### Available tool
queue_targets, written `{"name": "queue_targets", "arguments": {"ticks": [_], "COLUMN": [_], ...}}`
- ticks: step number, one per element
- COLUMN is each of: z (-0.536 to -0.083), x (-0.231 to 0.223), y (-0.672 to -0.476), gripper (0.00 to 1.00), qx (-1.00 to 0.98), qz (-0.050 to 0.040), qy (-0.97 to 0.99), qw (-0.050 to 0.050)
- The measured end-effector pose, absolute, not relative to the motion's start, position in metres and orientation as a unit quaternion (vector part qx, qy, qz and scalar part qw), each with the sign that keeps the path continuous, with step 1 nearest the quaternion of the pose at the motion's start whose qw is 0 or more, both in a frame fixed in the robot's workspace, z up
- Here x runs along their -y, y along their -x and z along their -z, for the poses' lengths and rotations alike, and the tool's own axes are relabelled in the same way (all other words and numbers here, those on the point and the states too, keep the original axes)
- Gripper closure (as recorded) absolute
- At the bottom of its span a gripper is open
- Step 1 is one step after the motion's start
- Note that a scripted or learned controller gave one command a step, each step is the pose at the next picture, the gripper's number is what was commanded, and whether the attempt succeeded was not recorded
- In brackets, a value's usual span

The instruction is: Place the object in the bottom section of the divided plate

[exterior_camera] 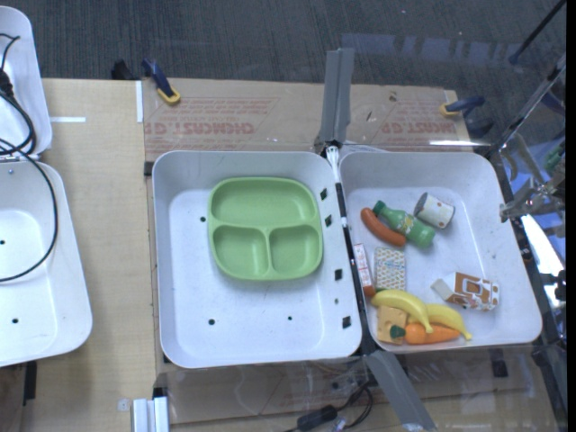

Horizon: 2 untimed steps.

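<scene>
A light green divided plate (265,227) lies in the left white bin (180,268), with one wide section at the far side and two smaller sections at the near side; all three hold nothing. The right white bin (504,241) holds the toy items: a red-orange sausage (382,227), a green bottle (407,224), a small white can (435,211), a speckled sponge-like pad (389,266), a small carton (474,291), a banana (407,304), a second yellow fruit (448,318), a carrot (428,334) and a cheese wedge (390,319).
A narrow red-and-white packet (363,265) lies along the right bin's left wall. A grey post (337,97) rises behind the seam between the bins. Clamps (162,84) sit on the cardboard backing. Another white tub with a black cable (27,241) stands at the far left.
</scene>
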State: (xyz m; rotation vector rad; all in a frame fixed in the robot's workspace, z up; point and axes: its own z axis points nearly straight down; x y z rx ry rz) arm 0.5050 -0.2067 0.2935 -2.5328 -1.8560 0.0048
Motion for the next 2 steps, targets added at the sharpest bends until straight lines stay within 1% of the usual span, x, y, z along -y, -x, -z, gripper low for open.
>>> {"name": "queue_targets", "arguments": {"ticks": [1, 2], "z": [-0.3015, -0.3014], "x": [0.2071, 0.207], "y": [-0.5055, -0.5055], "gripper": [1.0, 0.0], "qx": [0.592, 0.591], "qz": [-0.003, -0.0029], "qy": [0.806, 0.806], "qw": [0.001, 0.001]}}
